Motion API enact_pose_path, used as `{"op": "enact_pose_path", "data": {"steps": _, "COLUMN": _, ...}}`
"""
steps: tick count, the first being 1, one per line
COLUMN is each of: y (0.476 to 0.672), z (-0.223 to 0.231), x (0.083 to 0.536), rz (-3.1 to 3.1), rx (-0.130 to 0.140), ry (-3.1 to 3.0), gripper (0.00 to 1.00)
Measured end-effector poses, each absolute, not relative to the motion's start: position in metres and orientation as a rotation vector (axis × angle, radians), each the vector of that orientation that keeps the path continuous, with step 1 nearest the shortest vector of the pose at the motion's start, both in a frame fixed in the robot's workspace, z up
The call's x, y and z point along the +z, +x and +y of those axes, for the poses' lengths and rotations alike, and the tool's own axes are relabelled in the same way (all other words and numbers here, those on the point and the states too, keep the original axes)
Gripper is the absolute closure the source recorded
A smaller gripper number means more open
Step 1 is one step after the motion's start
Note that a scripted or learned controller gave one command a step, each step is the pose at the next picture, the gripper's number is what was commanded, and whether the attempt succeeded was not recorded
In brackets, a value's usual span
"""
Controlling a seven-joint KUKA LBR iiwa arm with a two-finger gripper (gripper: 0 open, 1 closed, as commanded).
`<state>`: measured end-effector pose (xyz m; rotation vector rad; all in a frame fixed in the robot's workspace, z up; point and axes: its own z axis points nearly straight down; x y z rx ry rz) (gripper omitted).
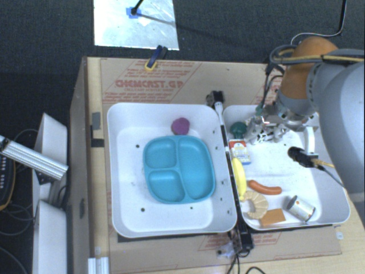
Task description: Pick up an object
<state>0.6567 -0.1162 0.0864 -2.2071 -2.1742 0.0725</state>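
Hovering gripper (263, 131), grip state unclear, just beside the green object (238, 129).

Two white bins side by side on a bench. Left bin (128, 210): blue divided plate (178, 169), purple ball (181, 125). Right bin (336, 207): gripper (263, 129) low by a green object (237, 129); banana (239, 177), hot dog (264, 187), silver can (300, 208).
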Motion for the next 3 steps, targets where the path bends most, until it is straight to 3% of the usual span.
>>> {"op": "enact_pose_path", "data": {"steps": 1, "y": 0.6521, "z": -0.1147, "x": 0.0873, "rz": -2.186, "rx": 0.060, "ry": -2.217, "gripper": 0.00}}
{"op": "enact_pose_path", "data": {"steps": 3, "y": 0.6569, "z": -0.1152, "x": 0.0864, "rz": -2.174, "rx": 0.076, "ry": -2.210, "gripper": 0.00}}
